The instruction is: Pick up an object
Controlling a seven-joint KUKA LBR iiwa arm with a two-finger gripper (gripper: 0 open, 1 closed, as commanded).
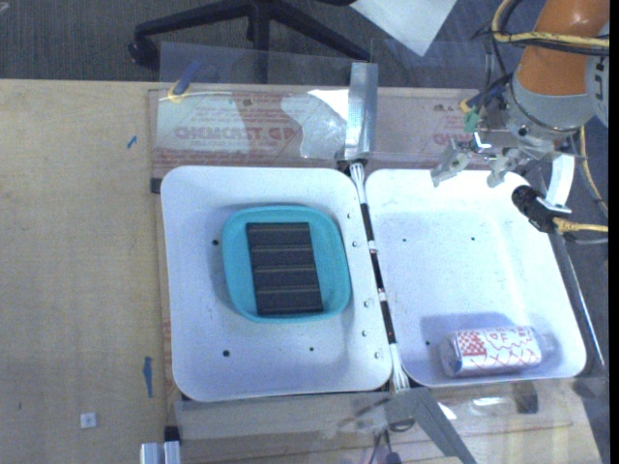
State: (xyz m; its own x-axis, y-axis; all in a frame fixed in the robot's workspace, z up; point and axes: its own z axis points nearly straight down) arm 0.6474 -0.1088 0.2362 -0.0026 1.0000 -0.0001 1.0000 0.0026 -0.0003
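Observation:
A small bottle with a red-and-white patterned label [491, 350] lies on its side near the front edge of the right bin [455, 259]. In the left bin [193, 346] sits a teal square dish holding a dark ribbed block [284, 267]. My gripper [474, 167] hangs over the back right corner of the right bin, well away from the bottle, its two fingers spread apart with nothing between them.
A clear plastic panel and a metal post [362, 114] stand behind the bins. Yellow and black cables [566, 222] trail beside the right bin's right edge. An office chair base [261, 17] is on the floor behind the bench.

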